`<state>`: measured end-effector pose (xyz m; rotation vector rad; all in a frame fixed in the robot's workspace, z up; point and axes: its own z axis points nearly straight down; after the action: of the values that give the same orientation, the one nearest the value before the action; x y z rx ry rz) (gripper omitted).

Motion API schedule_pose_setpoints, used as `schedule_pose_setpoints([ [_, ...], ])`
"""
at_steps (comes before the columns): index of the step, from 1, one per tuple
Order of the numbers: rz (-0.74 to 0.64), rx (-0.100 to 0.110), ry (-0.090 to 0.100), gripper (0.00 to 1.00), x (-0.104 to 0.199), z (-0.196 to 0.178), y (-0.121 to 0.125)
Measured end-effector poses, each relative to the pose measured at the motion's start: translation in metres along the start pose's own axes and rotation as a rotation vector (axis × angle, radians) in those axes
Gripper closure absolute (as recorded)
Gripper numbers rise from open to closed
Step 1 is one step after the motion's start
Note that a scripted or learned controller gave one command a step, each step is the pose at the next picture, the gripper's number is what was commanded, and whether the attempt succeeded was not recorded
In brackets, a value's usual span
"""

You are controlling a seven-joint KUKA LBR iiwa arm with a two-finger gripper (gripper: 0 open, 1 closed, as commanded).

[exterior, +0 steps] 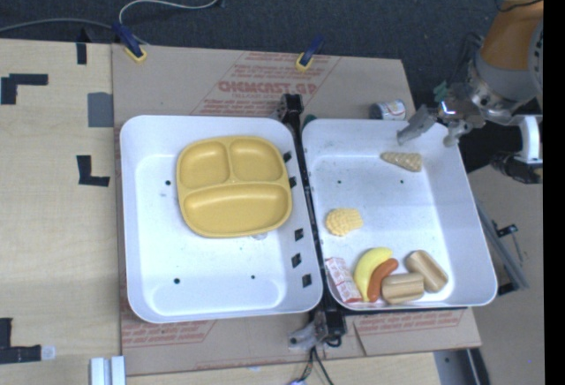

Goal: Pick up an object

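Tan wedge [402, 162], flat near the far rim of the right bin [459, 198]. Just beside it, toward that rim, gripper [433, 133], spread wide and empty. Risked closing off-centre and nudging so thin a piece against the wall, or sliding over it.

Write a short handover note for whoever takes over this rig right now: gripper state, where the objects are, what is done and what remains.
Gripper: fingers open, holding nothing, hovering at the far right edge of the right bin.
Right bin: tan wedge piece just beside the gripper; yellow corn piece mid-bin; at the near edge a banana, a red sausage, two bread rolls and a small packet.
Left bin: yellow divided plate.
Done: nothing lifted.
Left: descend on one object, likely the wedge as the nearest, close and lift.
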<state>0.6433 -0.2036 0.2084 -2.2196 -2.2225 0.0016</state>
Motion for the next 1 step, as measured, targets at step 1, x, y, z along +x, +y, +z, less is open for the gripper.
schedule_pose_setpoints([
  [1, -0.001, -0.001, 0.000, 0.00, -0.0179, 0.1143, -0.0142],
])
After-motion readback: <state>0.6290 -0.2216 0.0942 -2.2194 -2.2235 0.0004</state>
